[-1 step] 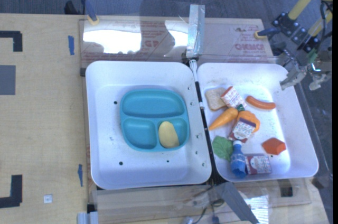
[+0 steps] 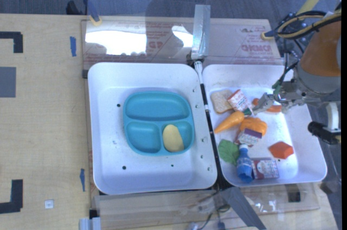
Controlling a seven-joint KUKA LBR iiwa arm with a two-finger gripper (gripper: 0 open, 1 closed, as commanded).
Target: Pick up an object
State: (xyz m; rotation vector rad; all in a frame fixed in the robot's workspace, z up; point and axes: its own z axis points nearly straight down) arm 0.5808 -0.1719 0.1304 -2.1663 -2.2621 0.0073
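Gripper (image 2: 267, 102) is seen low over the right bin (image 2: 312, 169), entering from the right, its tip close above the clutter near the bin's upper middle. Whether it is open or closed cannot be told at this scale, and nothing is visibly held.

The likeliest target is judged to be the toy carrot (image 2: 230, 121), which lies just down and to the left of the tip. Its long axis runs on a slant, from lower left to upper right, the upper end pointing nearly at the gripper. A short move leftward and down would be called for, with the closing line set across that axis.

The carrot is orange, tapered and smooth, and is crowded: a red-and-white packet (image 2: 238, 100) and a tan bread slice (image 2: 220, 101) lie above it, an orange pouch (image 2: 254, 127) touches its right side, and a green piece (image 2: 228, 151) lies below.

The left bin (image 2: 103, 115) holds a teal divided tray (image 2: 157, 109) with a yellow lemon-like piece (image 2: 173, 138) in its lower right compartment.
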